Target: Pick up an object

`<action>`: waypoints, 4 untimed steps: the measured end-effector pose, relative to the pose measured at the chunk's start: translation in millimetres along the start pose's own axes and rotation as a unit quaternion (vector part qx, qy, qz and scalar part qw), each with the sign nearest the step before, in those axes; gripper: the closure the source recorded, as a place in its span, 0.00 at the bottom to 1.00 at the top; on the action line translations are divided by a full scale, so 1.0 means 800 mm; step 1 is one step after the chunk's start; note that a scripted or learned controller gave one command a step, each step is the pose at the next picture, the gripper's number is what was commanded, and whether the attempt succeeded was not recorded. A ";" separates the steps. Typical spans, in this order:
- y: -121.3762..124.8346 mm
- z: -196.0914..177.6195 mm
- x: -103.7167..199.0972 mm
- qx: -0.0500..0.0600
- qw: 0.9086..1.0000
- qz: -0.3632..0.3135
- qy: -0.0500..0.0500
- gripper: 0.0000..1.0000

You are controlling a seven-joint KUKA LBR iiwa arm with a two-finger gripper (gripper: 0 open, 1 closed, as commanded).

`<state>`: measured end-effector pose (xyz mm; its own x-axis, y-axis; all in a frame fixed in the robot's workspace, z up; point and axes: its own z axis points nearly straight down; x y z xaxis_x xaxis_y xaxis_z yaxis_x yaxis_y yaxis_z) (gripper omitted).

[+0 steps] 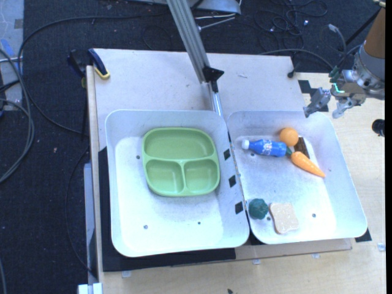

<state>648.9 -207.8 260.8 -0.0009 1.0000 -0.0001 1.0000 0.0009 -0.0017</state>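
The right bin (343,207) holds a blue bottle (267,147) lying on its side, an orange ball (289,135), an orange carrot (307,163), a dark green lump (258,208) and a tan slice like bread (284,217). A small dark brown thing (302,147) lies between the ball and the carrot. My gripper (328,103) hangs above the right bin's far right corner, apart from all of these. Its two fingers stand spread with nothing between them.
A green divided plate (181,162) lies in the left bin (122,225). A slanted metal pole (191,32) rises from the gap between the bins at the back. Cables run over the dark floor behind the bench.
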 end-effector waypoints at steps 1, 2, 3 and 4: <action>0.001 -0.002 0.000 -0.001 1.000 0.000 0.000 0.00; 0.002 0.052 -0.006 0.000 1.000 0.000 -0.001 0.00; 0.003 0.106 -0.006 0.000 1.000 0.000 0.000 0.00; 0.007 0.173 -0.018 0.000 1.000 0.001 -0.001 0.00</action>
